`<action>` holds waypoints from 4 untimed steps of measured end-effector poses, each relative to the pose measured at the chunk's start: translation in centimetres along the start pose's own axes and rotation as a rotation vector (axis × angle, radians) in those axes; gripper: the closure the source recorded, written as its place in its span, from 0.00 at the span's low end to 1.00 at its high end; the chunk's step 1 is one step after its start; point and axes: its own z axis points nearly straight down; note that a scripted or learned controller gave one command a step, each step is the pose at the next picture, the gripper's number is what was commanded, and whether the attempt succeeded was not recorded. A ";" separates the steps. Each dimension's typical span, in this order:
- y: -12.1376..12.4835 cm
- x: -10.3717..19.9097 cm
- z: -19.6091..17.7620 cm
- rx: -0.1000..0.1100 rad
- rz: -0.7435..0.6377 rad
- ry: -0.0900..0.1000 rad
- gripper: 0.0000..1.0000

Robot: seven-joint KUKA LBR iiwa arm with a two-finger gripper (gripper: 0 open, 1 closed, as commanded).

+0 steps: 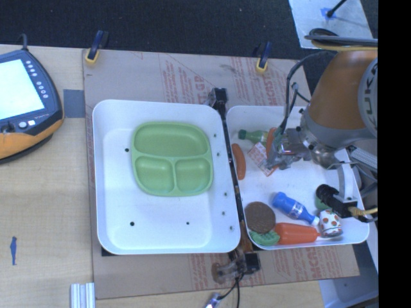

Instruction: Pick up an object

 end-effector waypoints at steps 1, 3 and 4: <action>0.0 -0.1 0.0 -0.001 0.001 -0.001 0.00; 1.6 -3.5 8.3 0.003 -0.001 -0.002 1.00; 5.1 2.9 -0.1 -0.003 0.003 0.001 1.00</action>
